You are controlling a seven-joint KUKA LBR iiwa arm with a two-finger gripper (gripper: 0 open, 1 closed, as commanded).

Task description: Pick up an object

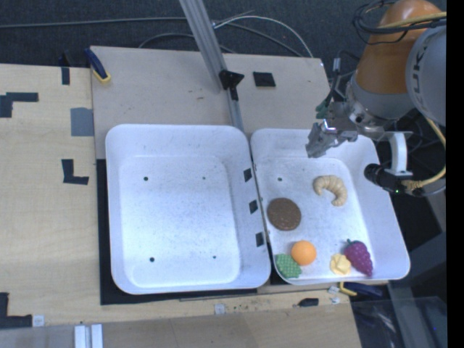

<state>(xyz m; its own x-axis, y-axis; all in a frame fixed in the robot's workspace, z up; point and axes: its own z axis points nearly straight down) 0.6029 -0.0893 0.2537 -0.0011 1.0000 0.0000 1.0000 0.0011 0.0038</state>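
A pale croissant lay in the right bin, nearest of its contents to the gripper, which hung above the bin's far end with nothing visibly between its fingers; whether they were spread or closed could not be told from that angle. Nearer the front sat a brown cookie, an orange, a green piece, a small yellow item and purple grapes. The left bin stood just beside.
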